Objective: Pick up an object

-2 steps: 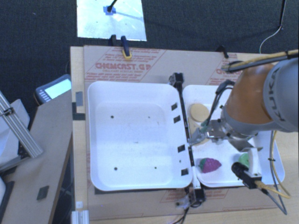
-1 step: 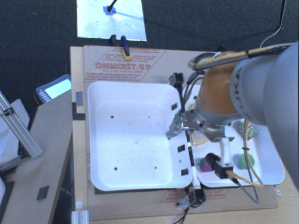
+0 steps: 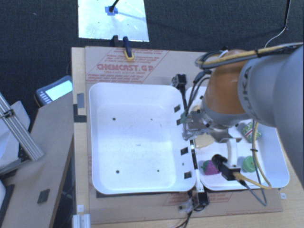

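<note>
My gripper (image 3: pixel 205 133) reaches down into the right white bin (image 3: pixel 280 175), and the grey arm with its orange band hides most of that bin. A pale tan object (image 3: pixel 203 141) lies right under the gripper at the bin's left side. Near the bin's front edge sit a magenta object (image 3: pixel 209 167) and a green round object (image 3: pixel 248 164). A green-and-white patterned object (image 3: pixel 251 131) peeks out at the right, beside the arm. I see nothing held between the fingers.
The left white bin (image 3: pixel 137 137) lies just left of the gripper, past a divider with black clips (image 3: pixel 186 151). Both bins rest on a cardboard sheet (image 3: pixel 128 63). A grey table with a device (image 3: pixel 54 91) stands at the far left.
</note>
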Controlling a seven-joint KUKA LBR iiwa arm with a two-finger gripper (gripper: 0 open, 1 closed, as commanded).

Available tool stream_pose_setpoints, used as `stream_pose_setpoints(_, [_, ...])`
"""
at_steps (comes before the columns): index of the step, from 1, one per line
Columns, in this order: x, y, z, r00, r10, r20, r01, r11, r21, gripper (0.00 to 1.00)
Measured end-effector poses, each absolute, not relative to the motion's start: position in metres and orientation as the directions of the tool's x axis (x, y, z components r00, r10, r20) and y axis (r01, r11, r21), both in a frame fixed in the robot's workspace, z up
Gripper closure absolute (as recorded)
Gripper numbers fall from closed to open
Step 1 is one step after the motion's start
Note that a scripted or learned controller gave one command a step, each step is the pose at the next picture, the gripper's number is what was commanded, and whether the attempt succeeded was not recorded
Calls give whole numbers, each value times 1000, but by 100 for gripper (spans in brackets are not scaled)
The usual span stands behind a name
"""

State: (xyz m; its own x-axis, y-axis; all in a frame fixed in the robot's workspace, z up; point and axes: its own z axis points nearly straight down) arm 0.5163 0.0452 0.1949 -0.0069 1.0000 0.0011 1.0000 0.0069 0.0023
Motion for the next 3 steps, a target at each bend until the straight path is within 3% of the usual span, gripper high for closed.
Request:
stream_pose_setpoints(1, [487,86,279,-10,1000,4,1000,10,8,100])
stream_pose_setpoints(2, [488,101,378,-8,1000,4,1000,8,12,100])
stream_pose_setpoints(3, [487,141,448,-9,1000,4,1000,9,9,100])
